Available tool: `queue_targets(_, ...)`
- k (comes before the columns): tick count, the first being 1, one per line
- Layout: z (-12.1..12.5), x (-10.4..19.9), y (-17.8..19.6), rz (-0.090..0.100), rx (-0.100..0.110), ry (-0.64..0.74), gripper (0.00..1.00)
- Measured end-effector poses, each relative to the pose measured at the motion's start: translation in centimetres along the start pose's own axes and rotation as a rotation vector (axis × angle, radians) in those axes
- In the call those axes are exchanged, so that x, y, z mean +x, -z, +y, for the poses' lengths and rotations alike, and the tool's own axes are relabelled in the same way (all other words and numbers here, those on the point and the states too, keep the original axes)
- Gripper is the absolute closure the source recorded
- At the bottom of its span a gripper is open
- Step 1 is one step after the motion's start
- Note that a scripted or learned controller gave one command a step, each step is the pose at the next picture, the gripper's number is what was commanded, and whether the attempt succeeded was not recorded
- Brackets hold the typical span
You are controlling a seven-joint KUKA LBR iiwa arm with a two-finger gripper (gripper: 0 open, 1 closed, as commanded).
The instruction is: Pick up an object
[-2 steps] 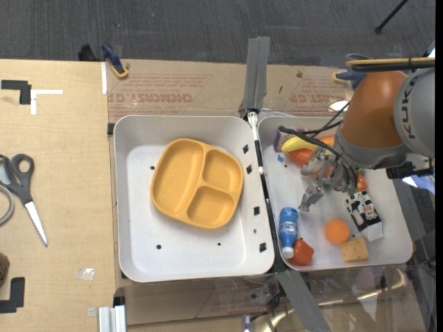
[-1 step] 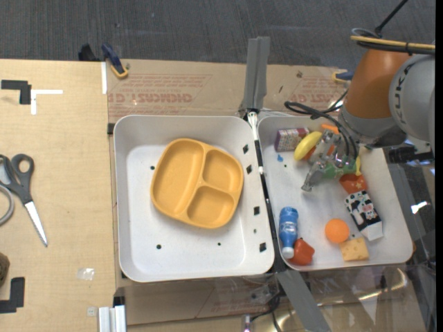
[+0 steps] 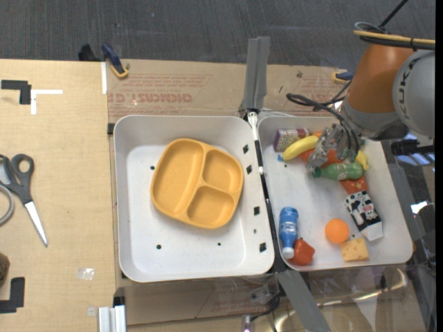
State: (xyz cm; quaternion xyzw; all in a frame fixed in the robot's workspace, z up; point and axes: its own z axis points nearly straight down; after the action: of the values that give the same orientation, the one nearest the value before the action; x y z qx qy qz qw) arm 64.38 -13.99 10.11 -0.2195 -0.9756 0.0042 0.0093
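1. Beside the left white bin (image 3: 124, 206) stands the right white bin (image 3: 398, 254), and the two shallow plastic trays are seen to touch along their shared rims.
2. A yellow-orange three-compartment plastic plate (image 3: 197, 183) is seen lying flat in the middle of the left white bin.
3. To the left of that bin, a pale wooden bench top (image 3: 55, 158) is seen, on which grey-handled metal scissors (image 3: 24, 192) are laid.
4. Behind that bin, brown cardboard sheet (image 3: 180, 95) is spread, with a dark grey carpeted floor (image 3: 173, 12) beyond it.
5. Over the far end of the right white bin, just right of the left bin's far corner, the gripper (image 3: 331, 147) is held low by the grey arm with its orange band (image 3: 377, 78).
6. Whether its fingers are apart or together cannot be told; nothing is seen clearly held between them.
7. Touching or just beside the gripper, a yellow toy banana (image 3: 302, 147), a green toy pepper (image 3: 340, 171) and a purple-labelled can (image 3: 289, 138) are clustered.
8. Nearer the front of the right bin, a blue plastic bottle (image 3: 288, 225), a red toy strawberry (image 3: 303, 252), an orange ball (image 3: 337, 231), a yellow cheese wedge (image 3: 356, 250) and a black-and-white patterned carton (image 3: 363, 213) are seen.
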Motion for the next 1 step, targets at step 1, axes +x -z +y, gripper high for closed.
queue_targets(1, 3.44, 2.37, 17.22, -0.02, -0.014, -0.161, 1.0)
